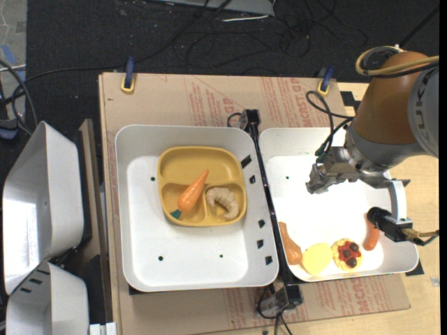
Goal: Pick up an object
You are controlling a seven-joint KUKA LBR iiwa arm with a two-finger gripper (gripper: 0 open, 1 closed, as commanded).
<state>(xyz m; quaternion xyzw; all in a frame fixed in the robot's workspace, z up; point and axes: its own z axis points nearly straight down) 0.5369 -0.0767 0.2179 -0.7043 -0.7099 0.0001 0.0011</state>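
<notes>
My gripper [318,184] hangs over the bare middle of the right bin [293,149], its dark fingers pointing down and left with nothing seen between them. Along that bin's front edge lie an orange spoon-shaped piece [288,243], a pale yellow disc [316,257], a round yellow piece with red and dark toppings [346,252], and a small orange-red sausage shape [371,237]. In the left bin [136,208] sits a yellow divided plate [171,162] holding a carrot [193,190] and a pale shrimp [224,201].
A black bracket [385,222] sticks in at the right bin's right side, beside the sausage shape. The bins rest on a cardboard sheet [202,93] clamped at the back. Grey boxes [38,201] stand to the left of the bench. Cables lie on the dark floor behind.
</notes>
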